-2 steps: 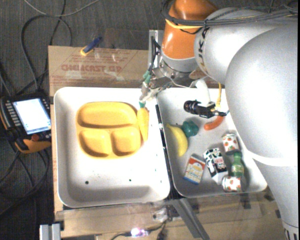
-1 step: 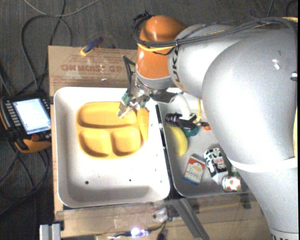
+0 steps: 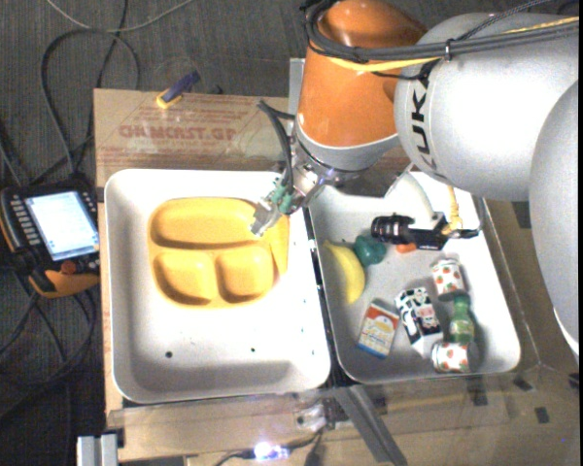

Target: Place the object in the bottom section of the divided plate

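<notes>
Jaws [image 3: 272,205] hard to read, maybe pinching something small at the plate [image 3: 199,250] edge; could drop outside the bottom section.

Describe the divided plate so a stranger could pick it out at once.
Find the left white bin. The divided plate lies in its upper half, below the gripper. It is yellow, with one wide section above two smaller ones.

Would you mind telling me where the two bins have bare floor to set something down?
The left bin has bare floor below the yellow plate, along its near edge, and a strip at the plate's left. The right bin is crowded: banana, cartons and cans fill its middle, leaving only its lower-left corner.
</notes>
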